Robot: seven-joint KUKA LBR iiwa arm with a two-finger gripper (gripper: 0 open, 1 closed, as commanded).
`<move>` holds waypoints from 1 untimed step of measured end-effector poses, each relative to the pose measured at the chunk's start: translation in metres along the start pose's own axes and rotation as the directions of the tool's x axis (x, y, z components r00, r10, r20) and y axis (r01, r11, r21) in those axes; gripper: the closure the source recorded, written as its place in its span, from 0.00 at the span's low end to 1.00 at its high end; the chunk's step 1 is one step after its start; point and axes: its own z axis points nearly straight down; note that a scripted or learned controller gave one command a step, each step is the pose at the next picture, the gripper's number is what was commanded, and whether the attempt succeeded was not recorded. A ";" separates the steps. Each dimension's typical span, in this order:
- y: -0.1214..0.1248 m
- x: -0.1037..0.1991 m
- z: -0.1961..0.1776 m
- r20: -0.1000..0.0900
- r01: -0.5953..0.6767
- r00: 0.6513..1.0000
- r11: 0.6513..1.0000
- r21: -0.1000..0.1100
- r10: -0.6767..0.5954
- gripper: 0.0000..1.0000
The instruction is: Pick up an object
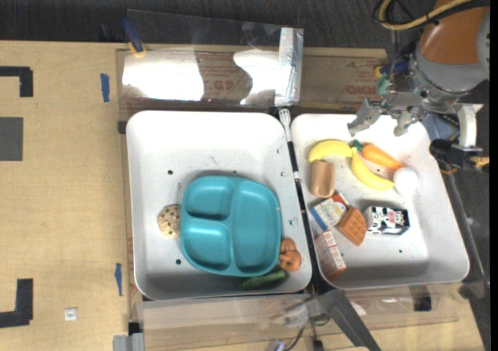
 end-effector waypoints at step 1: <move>-0.020 -0.031 0.109 0.000 0.020 1.000 1.000 0.008 -0.020 0.00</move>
